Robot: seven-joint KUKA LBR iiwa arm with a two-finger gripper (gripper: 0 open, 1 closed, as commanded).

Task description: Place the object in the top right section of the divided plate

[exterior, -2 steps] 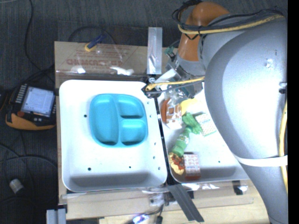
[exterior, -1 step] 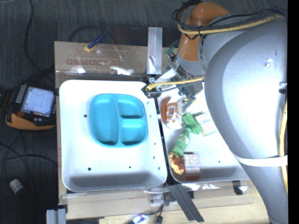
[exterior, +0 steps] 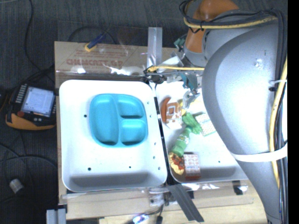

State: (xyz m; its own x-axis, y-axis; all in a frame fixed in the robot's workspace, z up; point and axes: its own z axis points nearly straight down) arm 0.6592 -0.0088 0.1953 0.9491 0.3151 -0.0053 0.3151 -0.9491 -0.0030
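The divided plate (exterior: 117,119) is smooth turquoise plastic, rounded, with three sections, and lies in the left white bin (exterior: 74,171). The right bin (exterior: 224,168) holds crowded toy foods: a green piece (exterior: 181,143) and a brown one (exterior: 170,111). The claw (exterior: 190,88) hangs above them, mostly hidden by the grey arm (exterior: 243,87); its state I cannot tell.

Smooth white plastic bins (exterior: 74,171) sit on a bench, the left one bearing a glossy turquoise plastic plate (exterior: 117,119); the arm (exterior: 247,92) shows a matt grey shell, above a sheet of brown cardboard (exterior: 100,59).
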